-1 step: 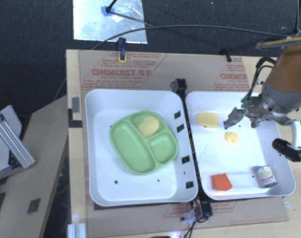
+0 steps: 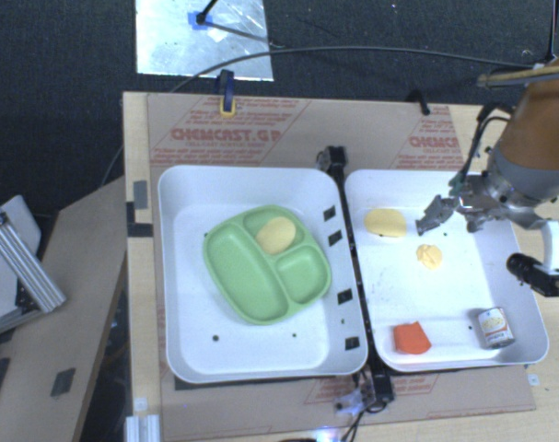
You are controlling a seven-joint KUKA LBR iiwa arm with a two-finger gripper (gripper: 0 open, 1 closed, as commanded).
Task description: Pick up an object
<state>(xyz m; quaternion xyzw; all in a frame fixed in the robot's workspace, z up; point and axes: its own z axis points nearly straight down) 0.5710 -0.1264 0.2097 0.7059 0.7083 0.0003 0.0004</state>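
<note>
While I watched from my station, I logged the bench from its near edge outward. Right bin [image 2: 528,334], near wall: one orange block [image 2: 412,338], lying flat, and one small tin can [image 2: 493,327] on its side toward the right corner, the two well apart. Left bin [image 2: 182,339]: one green divided plate [image 2: 251,288], three compartments, set at a slant; a pale yellow rounded item [image 2: 277,235] sat in its far small compartment. Right bin, middle: one small yellow crumpled object [image 2: 430,256], loose on the floor. Farther back: one yellow oval object [image 2: 386,222], lying flat near the divider between the bins. Gripper [image 2: 436,216]: low over the right bin, just right of the yellow oval object and beyond the crumpled one; I saw nothing between its fingers, and I could not tell how far apart they stood. Arm [image 2: 537,145]: entered from the right, orange band above the wrist. Beyond the bins: brown printed board [image 2: 261,127], then a blue clamp [image 2: 226,90] at its far edge.
</note>
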